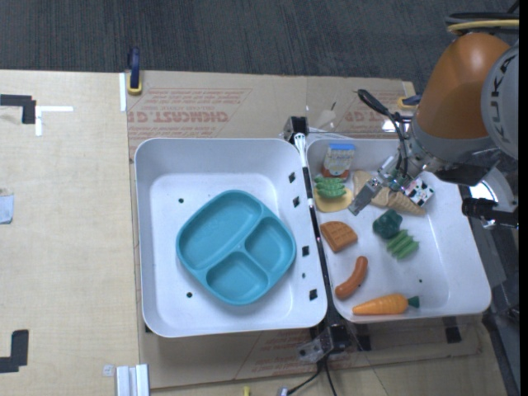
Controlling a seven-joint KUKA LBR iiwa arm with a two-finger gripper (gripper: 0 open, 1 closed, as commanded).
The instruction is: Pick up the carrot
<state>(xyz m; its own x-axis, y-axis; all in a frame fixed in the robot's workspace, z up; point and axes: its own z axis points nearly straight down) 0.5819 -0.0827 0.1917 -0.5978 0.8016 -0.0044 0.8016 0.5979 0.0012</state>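
The gripper [373, 193] hangs over the far part of the right bin [462, 291], reaching in from the right side. Its fingers [363, 198] look a little spread and I see nothing between them, so my judgement is that it holds no object. The carrot [382, 305] lies on its side close to the near wall of this bin, well apart from the fingers and toward the viewer from them, with its green end pointing right. It rests flat and free, touching no other toy, which should make it easy to take from above. Between the fingers and the carrot lie a sausage [351, 277] and a piece of bread [338, 235]; the bread is nearer to the fingers, a little to their left. A dark green vegetable [386, 223] and a lighter green one [403, 245] lie just beside the fingers on the near side. Beyond the fingers on the left stands a small can [337, 158]. The left bin [157, 221] carries a blue divided plate [236, 247], far to the left. The task seems at its beginning: the arm should travel toward the near wall and then go down.
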